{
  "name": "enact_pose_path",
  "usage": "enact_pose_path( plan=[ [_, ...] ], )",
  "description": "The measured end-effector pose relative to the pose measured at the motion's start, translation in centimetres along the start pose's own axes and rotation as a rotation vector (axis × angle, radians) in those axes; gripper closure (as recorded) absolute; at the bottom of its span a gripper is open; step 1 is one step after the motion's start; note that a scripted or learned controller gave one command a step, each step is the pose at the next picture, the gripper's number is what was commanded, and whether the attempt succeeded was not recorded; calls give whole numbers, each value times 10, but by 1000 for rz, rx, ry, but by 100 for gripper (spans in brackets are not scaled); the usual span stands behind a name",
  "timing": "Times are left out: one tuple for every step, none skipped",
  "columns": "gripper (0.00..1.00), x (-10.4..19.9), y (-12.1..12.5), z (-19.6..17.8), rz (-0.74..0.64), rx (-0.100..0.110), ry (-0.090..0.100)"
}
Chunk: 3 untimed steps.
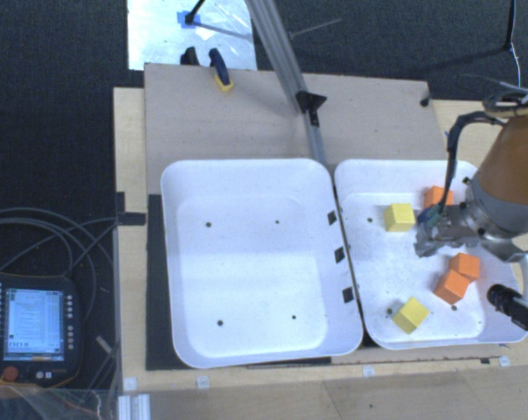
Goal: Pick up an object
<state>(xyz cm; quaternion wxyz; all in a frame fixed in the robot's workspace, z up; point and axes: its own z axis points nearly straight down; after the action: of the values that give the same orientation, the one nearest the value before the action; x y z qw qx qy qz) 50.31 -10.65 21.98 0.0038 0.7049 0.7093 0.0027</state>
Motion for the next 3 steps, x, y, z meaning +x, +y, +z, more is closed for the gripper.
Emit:
enact_pose_path(
  plan=[
    [100,-8,6,-60,2,0,-1],
    [100,53,16,-60,-5,6,3],
    [100,110,26,-61,-5,6,4]
  ],
)
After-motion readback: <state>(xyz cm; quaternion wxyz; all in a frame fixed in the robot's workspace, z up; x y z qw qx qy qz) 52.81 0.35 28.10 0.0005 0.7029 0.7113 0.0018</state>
